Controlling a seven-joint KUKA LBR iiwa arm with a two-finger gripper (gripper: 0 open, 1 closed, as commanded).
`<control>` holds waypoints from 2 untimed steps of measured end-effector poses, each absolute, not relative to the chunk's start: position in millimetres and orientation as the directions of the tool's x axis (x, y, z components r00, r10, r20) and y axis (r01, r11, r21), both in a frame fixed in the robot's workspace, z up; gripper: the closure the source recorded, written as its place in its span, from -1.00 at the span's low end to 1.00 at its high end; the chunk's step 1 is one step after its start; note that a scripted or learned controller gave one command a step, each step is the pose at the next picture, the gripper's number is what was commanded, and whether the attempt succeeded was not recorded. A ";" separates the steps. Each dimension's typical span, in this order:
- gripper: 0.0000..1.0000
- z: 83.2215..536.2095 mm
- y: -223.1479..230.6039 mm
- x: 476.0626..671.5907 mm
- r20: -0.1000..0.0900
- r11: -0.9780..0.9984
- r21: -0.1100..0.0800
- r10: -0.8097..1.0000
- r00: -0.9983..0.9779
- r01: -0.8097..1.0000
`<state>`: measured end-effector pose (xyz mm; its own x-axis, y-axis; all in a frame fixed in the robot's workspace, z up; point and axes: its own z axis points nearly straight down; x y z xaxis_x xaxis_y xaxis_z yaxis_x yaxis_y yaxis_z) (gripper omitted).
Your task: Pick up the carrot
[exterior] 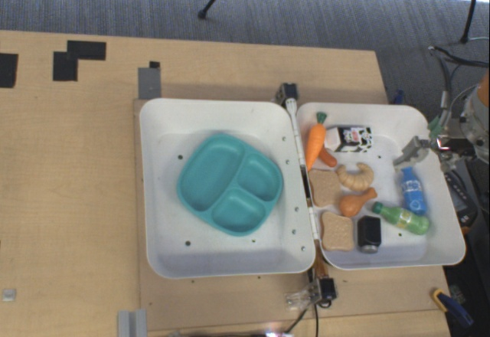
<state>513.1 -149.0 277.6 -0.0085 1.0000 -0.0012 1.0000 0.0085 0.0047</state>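
Carrot lies in the right bin, hard against that bin's left wall near the far corner, green top pointing away, orange tip toward the near side. Taking the carrot as landmark: a small orange-red piece touches its lower right side. Just right of the carrot, a black-and-white carton lies flat. Nearer than the carrot, a slice of bread sits beside the dividing wall, with a croissant overlapping its right edge. Further on the near side, a drumstick-shaped piece, a second bread slice and a black can.

Well right of the carrot: a blue bottle and a green bottle, the green one lying across below the blue.

The jaws hover over the right bin's far right side, well apart from the carrot, just above the blue bottle's top. They look released, the fingers spread, nothing between them. The arm enters from the right of the carrot, beyond the bin's rim.

Left of the carrot, across the divider, the left bin holds a teal sectioned plate, turned at an angle. Both bins rest on the pale wooden surface.
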 end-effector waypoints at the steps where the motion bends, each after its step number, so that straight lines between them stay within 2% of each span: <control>1: -1.00 132.9 -90.5 496.1 0.004 -0.049 -0.010 0.999 0.049 0.999; 2: -1.00 96.7 -111.1 535.6 0.005 -0.332 0.037 0.943 0.332 0.943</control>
<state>535.6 -111.1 96.7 0.3317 0.9434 0.0048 0.9426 -0.3317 0.0374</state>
